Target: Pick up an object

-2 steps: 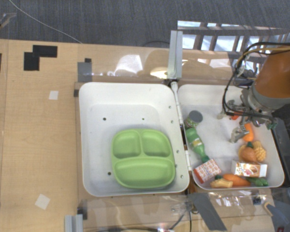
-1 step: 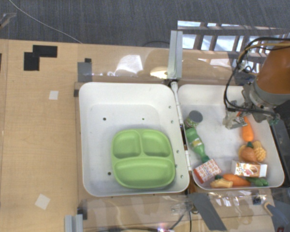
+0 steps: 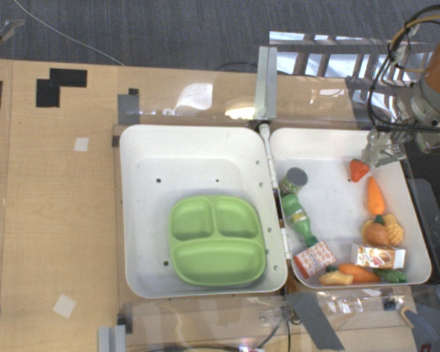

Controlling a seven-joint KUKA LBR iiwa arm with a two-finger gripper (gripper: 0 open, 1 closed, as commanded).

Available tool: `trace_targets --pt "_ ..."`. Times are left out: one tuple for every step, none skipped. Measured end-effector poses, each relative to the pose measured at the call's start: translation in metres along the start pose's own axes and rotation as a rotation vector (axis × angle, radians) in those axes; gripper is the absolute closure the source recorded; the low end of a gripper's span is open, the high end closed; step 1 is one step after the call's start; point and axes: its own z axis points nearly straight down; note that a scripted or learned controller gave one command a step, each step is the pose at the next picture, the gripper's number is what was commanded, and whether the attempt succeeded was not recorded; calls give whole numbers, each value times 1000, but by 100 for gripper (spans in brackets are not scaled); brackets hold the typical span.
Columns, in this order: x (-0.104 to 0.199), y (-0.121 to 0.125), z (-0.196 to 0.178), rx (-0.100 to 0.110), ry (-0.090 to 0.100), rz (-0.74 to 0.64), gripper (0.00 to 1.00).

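1. 1 likely target: the small red toy (image 3: 359, 170) in the right bin (image 3: 330, 196), near its far right corner, lying on the floor with the orange carrot (image 3: 375, 195) just beside it.
2. The gripper (image 3: 381, 151) sits just above and to the right of the red toy. You can't tell from here whether it's spread or closed, and nothing is visibly between the tips.
3. For a clean grab, centre over the red toy before you descend; the bin wall is close on the right, so keep off it.
4. Watch the carrot: a skewed approach could nudge it or catch both.
5. Other options sit well apart: the green bottle (image 3: 295, 213) mid-bin, the red-white box (image 3: 314, 258) and the juice carton (image 3: 380, 257) along the near edge.
6. Left bin (image 3: 147, 152) carries the green divided plate (image 3: 216, 239); ignore it.
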Motion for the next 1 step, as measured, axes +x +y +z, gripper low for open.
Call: trace_targets --pt "-61 20 -57 -7 7 101 100"
